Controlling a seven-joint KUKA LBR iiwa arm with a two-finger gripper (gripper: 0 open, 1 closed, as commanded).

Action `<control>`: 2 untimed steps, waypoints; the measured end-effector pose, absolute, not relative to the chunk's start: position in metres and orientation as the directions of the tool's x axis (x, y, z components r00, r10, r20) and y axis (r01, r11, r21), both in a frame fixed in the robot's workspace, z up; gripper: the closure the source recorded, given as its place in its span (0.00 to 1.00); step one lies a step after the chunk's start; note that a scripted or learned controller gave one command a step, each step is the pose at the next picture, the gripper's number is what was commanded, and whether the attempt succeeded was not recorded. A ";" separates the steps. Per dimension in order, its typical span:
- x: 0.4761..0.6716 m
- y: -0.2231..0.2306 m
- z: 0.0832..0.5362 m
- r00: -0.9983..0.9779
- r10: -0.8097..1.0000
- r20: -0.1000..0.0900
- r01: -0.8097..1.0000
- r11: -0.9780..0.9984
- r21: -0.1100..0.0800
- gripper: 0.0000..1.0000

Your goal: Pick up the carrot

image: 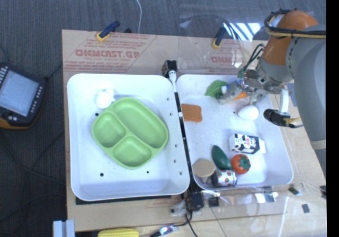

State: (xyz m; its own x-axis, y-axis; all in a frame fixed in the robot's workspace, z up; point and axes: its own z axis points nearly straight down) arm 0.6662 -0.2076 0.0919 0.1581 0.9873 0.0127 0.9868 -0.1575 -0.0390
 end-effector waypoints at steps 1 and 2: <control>0.665 -0.206 0.092 0.283 0.959 0.010 0.958 -0.282 -0.056 0.00; 0.666 -0.207 0.091 0.217 0.976 0.010 0.975 -0.216 -0.050 0.00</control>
State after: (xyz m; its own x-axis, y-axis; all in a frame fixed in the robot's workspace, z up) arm 0.6664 -0.2066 0.0914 0.2167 0.9762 0.0099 0.9751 -0.2159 -0.0499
